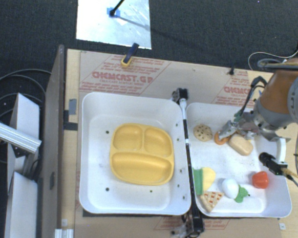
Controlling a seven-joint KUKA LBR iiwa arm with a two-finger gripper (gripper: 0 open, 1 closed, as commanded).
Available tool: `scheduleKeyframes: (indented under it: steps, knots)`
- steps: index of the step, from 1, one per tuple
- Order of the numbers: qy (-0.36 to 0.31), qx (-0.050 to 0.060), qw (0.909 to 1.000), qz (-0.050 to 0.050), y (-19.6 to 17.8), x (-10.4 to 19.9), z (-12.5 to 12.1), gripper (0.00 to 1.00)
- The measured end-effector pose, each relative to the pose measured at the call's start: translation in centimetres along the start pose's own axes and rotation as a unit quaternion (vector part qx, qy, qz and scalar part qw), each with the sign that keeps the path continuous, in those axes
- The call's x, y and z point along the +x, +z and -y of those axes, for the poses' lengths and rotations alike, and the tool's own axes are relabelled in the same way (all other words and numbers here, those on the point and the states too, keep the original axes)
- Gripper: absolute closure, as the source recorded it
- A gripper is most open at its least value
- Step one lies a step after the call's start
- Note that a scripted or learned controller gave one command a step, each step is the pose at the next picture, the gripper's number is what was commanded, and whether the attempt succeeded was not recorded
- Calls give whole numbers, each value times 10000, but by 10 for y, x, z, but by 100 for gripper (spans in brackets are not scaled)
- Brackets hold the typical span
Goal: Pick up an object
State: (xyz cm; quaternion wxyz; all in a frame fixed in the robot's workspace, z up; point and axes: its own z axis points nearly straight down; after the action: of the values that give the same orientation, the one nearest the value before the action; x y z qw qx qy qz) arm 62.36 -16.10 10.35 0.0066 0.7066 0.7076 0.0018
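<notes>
Right bin [273, 208] crowded with toy food, bare floor mid-bin, yellow tray [142, 154] filling left bin [93, 137]

The gripper [229, 128] hangs low in the right bin [276, 203] beside an orange ring [220, 139] and a tan bun [241, 145], while a yellow divided tray [141, 154] lies in the left bin [98, 137].

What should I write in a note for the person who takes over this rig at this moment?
Gripper: low in the right bin, beside the orange ring and the beige bread piece; nothing visibly held.
Also in that bin: cookie, corn, waffle wedge, white egg, tomato.
Left bin: yellow divided plate.
Done: nothing lifted.
Left: grasp and raise one object.
</notes>
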Motion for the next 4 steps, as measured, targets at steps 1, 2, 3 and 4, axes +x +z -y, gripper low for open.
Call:
scheduleKeyframes:
  steps: [1,2,3,4]
  knots:
    - [7,41,10000,-27,-5,-20,-2,0]
    - [-26,31,10000,-34,16,24,-6,0]
    - [-24,35,10000,-33,7,22,-5,100]
    - [-47,21,10000,-41,-87,105,-11,100]
